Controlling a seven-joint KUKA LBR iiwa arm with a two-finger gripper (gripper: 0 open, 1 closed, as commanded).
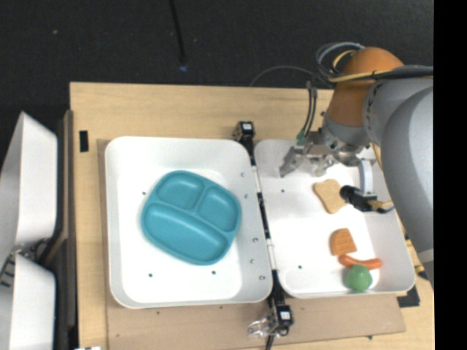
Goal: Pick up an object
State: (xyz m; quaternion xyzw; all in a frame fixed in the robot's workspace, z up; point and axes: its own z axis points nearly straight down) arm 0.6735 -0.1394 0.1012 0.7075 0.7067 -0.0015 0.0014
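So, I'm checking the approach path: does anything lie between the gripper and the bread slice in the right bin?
Nothing visible does. Only bare floor of the right bin shows between the gripper and the bread slice; the green ball lies beyond the slice.

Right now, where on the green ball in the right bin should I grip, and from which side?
Grip the green ball across its middle, coming straight down. It is round, so any diameter works, but an orange stick-shaped piece touches its far side and the right bin's near wall sits close. Closing along the view's left-right line probably clears both.
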